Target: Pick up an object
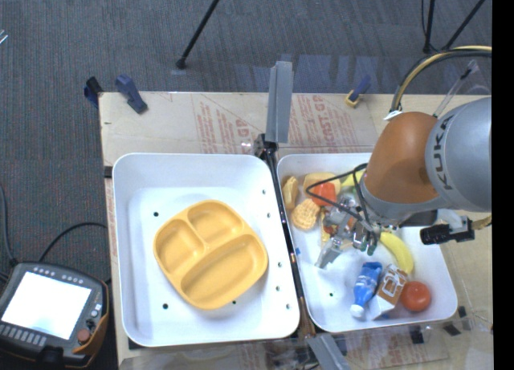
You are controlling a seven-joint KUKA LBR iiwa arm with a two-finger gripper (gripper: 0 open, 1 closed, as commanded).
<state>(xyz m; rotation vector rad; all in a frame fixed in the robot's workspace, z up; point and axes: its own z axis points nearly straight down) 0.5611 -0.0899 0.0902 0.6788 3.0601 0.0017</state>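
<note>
Here the gripper (341,241) hangs low in the right bin (446,284), beside the waffle (305,214) and banana (399,250), presumably placed to take one; jaws state cannot be told. Count: one banana, one waffle, one tomato (415,296), one bottle (365,288); one yellow tray (210,253) in the left bin (132,200)

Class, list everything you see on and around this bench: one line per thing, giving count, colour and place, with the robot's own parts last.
Bins: two, white, side by side on the bench.
Divided plate: one, yellow, left bin.
Banana: one, yellow, right bin.
Tomato: one, red, right bin's near corner.
Bottle: one, blue and white, right bin.
Waffle: one, tan, right bin.
Clamps: two, blue, bench's far left edge.
Pendant: one, grey with a white screen, floor at left.
Arm: one, grey and orange, over the right bin.
Gripper: one, metallic, among the toys.
</note>
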